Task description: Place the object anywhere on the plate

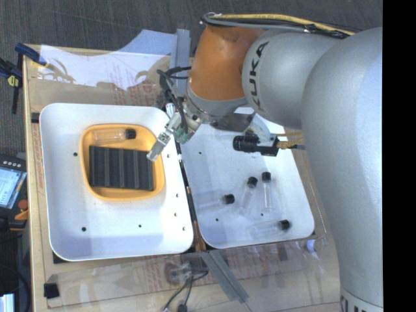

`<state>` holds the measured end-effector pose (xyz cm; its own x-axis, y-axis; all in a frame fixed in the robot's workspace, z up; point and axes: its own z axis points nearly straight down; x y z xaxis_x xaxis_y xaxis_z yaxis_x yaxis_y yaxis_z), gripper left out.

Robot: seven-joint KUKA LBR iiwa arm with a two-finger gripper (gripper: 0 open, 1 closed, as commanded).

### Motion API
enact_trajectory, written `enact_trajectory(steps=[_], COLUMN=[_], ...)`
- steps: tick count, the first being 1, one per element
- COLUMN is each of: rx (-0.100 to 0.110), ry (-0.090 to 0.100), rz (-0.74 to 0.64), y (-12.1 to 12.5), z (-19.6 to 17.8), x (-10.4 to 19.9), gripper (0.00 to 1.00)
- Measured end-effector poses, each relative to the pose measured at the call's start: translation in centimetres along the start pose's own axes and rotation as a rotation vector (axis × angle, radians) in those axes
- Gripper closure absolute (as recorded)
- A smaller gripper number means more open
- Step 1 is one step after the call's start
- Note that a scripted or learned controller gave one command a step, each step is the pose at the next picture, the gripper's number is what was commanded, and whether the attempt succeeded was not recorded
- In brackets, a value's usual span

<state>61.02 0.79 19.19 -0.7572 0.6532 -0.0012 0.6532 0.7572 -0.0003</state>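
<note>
Wooden bench [97,275] on dark carpet [78,12]; papers [97,67] at back. Left bin [110,233] holds orange plate [91,184] with a clear vial [114,135] on it. Gripper [162,142] at plate's right edge, state unclear. More vials [250,190] in right bin [214,155].

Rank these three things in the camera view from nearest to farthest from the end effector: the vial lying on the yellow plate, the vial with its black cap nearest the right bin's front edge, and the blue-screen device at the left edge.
1. The vial on the plate, just left of the end effector.
2. The front vial, in the right bin.
3. The device, beyond the left bin.
</note>
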Motion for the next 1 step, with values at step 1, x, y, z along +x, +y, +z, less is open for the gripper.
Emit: enact_trajectory(steps=[1], rx=[0.0], ry=[0.0], rz=[0.0], y=[0.0], z=[0.0], x=[0.0], gripper=[0.0])
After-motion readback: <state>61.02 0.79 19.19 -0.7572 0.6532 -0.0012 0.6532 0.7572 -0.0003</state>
